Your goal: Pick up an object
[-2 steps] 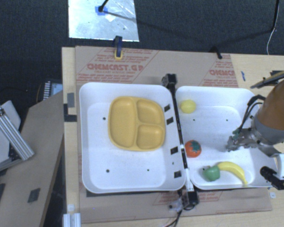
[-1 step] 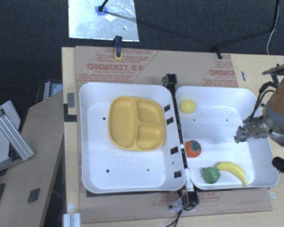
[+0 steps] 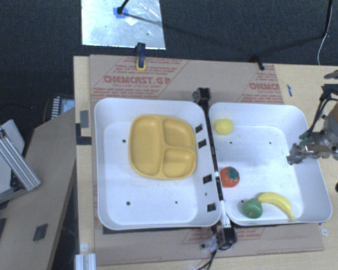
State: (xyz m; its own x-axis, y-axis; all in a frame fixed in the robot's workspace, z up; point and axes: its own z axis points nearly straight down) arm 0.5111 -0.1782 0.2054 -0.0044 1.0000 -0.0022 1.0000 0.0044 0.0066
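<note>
Camera view, looking down at a slant on two white bins set side by side. The left bin (image 3: 110,151) holds a yellow divided plate (image 3: 161,146) lying flat near its middle. The right bin (image 3: 304,122) holds four candidate objects: a lemon (image 3: 223,126) near the far left corner, a tomato (image 3: 230,176) just beside the divider, and a green fruit (image 3: 252,208) and a banana (image 3: 277,202) lying close together at the near edge. The gripper (image 3: 297,155) hangs over the right wall of this bin, well apart from every object; nothing sits between its fingers, and whether they are spread or closed cannot be told at this resolution.

Risks, as judged from this layout: the round pieces (lemon, tomato, green fruit) are likely to roll or squirt out of a two-finger pinch that lands off-centre. The banana and green fruit lie so close that a descent on one may nudge the other. The tomato's place beside the divider leaves little room for a finger on that side.

Surroundings: a clamp (image 3: 140,58) grips the bench's far edge, and a shiny metal sheet (image 3: 123,14) lies on the floor beyond. Neither obstructs the reach into the right bin.
</note>
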